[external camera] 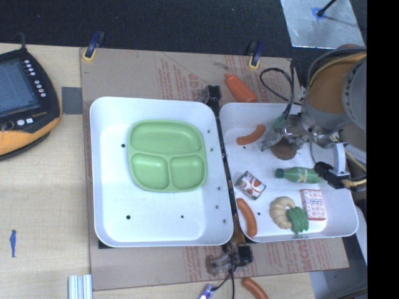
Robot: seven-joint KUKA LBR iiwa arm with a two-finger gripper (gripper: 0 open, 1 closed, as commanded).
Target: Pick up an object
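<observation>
Hand [283, 139] low in right bin [349, 229], over brown object [285, 151]; finger spread unreadable, grasp unclear.

Left bin [106, 167]: holds a divided plate [167, 155], near its middle.
Right bin [349, 226]: just beside the left bin, holding the small things.
Far side of right bin: a sausage [250, 135], with the gripper [285, 139] to its right.
Middle: a bottle [299, 174] lying on its side; a small can [250, 185] to its left.
Near side: a second sausage [247, 217], a pastry [284, 211], a carton [313, 204], left to right.
Bench, left: a pendant [22, 101].
</observation>
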